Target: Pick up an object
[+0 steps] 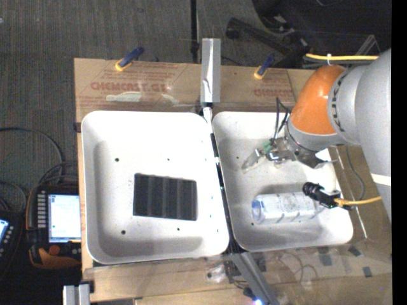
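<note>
A clear plastic bottle lies on its side in the right bin, near the front wall, with its cap end pointing left. In the middle of the left bin a dark ribbed rectangular block lies flat. My gripper hangs low over the back half of the right bin, pointing left. It is behind the bottle and apart from it. Nothing can be seen in its grasp.
A divider ridge separates the two bins. A metal post stands behind their junction on a cardboard sheet held by clamps. The arm's orange band overhangs the right bin's back right corner.
</note>
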